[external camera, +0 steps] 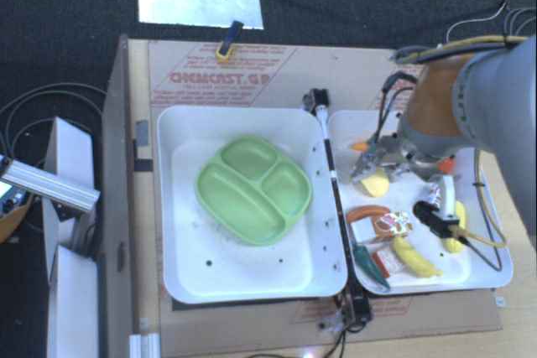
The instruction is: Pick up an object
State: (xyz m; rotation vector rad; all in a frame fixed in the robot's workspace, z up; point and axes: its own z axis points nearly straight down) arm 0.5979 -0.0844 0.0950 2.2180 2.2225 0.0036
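The gripper (375, 169) is reaching into the right bin (491, 260), its fingers closing around a yellow object (375, 184) at the bin's far left; a green divided plate (253, 189) is lying in the left bin (180, 205).

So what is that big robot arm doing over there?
The grey and orange robot arm reaches in from the right over the right bin, which is full of toy food. Its hand is low over a pale yellow piece, close by an orange carrot. I can't tell if it has grabbed anything. A banana and a toy hot dog lie nearer the front. The left bin has a green divided plate.
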